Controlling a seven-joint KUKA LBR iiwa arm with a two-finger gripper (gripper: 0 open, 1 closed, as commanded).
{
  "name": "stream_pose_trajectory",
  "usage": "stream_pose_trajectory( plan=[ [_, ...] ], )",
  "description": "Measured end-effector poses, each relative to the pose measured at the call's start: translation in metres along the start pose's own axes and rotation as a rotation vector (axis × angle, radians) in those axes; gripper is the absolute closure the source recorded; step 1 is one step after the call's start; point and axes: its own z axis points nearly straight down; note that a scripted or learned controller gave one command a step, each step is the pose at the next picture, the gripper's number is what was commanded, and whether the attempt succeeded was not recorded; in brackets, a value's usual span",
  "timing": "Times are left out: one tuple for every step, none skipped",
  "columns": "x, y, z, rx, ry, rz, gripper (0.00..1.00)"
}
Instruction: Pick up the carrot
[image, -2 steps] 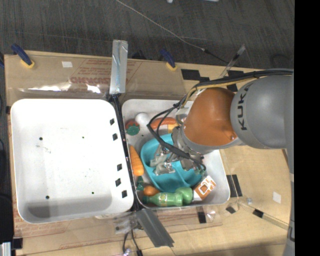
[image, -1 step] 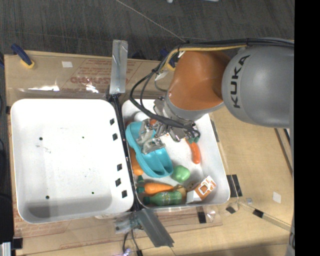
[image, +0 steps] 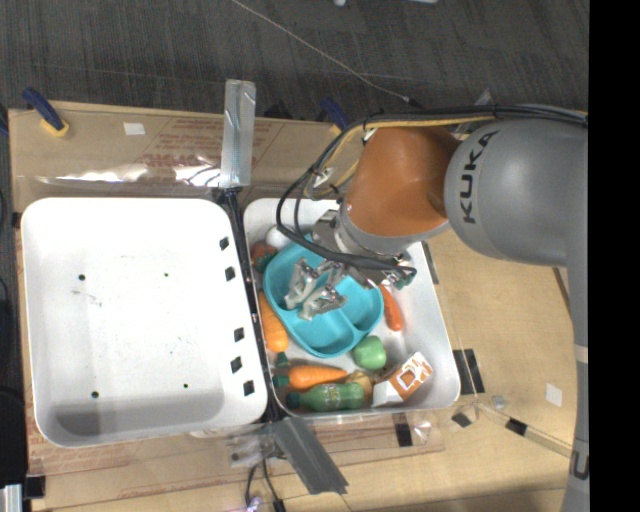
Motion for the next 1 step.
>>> stream_pose_trajectory(
  plan=[
    [-0.0859,0.0698,-0.0701,0.012,-0.012,-0.431,1.0]
  ],
)
